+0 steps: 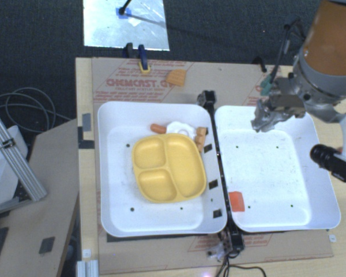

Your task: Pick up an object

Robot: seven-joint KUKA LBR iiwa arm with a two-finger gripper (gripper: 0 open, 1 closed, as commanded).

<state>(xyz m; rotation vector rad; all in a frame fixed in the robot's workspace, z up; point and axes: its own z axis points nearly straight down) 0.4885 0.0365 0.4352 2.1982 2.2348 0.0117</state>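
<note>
Claw (267,122) is hanging over the far-left corner of the right bin (311,212), arm coming in from the right. Can't tell its state from this angle; nothing is visibly held.

Nearest candidate is the small orange block (236,201), lying flat on the right bin's floor near its left wall, toward the front, well apart from the claw. It is looking light, stiff and blocky, probably foam or plastic, not fragile. Best hold: straight down across its shorter sides, though the wall just beside it may be crowding one side.

Left bin (112,212) is carrying a yellow divided tray (167,169), wide and smooth, likely slippery, graspable only by its rim. Behind it sit an orange sausage-shaped piece (158,128), a white piece (180,129) touching the tray edge, and a tan piece (200,137) by the divider. All are looking small and light, but clustered, so harder to isolate.
</note>
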